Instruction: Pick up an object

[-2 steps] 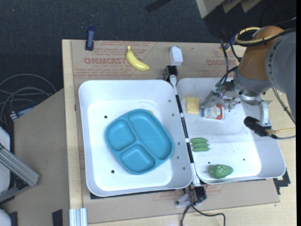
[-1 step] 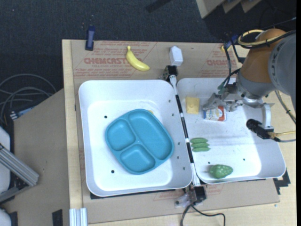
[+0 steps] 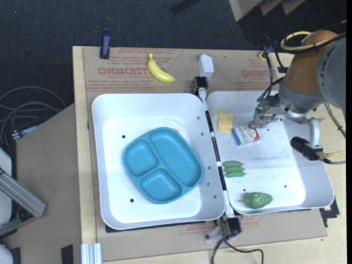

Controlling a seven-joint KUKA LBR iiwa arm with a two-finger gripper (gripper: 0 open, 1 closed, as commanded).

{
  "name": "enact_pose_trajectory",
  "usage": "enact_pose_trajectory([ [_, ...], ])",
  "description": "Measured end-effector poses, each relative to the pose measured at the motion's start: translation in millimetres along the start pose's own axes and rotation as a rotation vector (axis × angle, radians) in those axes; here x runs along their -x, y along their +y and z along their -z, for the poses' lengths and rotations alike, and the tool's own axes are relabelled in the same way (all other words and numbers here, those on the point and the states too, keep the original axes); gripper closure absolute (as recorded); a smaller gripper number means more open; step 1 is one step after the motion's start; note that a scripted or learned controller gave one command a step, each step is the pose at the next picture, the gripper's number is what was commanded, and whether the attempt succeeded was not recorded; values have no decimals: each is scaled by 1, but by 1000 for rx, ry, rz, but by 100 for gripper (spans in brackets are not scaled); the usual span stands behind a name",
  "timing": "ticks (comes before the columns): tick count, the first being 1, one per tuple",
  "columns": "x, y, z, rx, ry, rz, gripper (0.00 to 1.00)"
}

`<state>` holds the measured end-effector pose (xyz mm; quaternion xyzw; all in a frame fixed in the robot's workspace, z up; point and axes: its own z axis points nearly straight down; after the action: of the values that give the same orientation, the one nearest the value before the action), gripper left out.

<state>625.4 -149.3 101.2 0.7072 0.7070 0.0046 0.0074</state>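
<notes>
The gripper point(image 3: 263, 117) hovers low in the right bin point(image 3: 308, 175), just beside a small blue-and-white carton point(image 3: 245, 135). Whether the jaws are apart or together, I cannot tell

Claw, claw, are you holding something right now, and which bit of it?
It cannot be told. The claw sits right over the top right end of the small blue and white box, but no part of it shows between the claw's tips.

bench point(image 3: 137, 73) | 2 white bins point(image 3: 104, 111) | banana point(image 3: 159, 70)
</notes>
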Motion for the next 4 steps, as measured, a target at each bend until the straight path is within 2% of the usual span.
enact_pose_trajectory([
  [1,0,0,0,-1,0,0,0],
  [2,-21,-22,-11,-6,1,0,0],
  [3,22,39,-13,-6,1,0,0],
  [4,-19,-52,-11,-12,5,1,0],
])
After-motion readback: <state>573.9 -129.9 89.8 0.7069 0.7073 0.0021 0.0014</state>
